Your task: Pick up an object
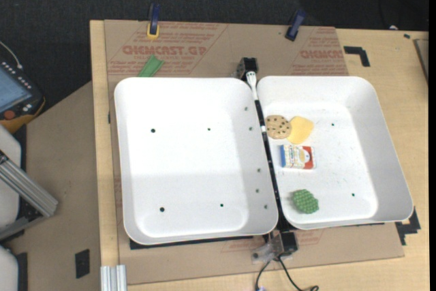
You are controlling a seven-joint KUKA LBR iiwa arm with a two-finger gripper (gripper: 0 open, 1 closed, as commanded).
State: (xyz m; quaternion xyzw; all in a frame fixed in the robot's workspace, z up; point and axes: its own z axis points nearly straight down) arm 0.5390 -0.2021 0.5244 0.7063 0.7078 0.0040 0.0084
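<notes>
Nothing had been picked yet: a cookie (pixel 275 125), yellow piece (pixel 301 129), small carton (pixel 297 157) and green ball (pixel 305 201) all lay in the right bin (pixel 368 146). The pincer's state could not be told.

The right bin (pixel 381 146) holds a cookie (pixel 275 125), yellow piece (pixel 301 129), carton (pixel 297 157), green ball (pixel 305 201).

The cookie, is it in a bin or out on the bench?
In. The cookie lies flat inside the right bin, near its left wall, touching the yellow piece beside it.
</notes>
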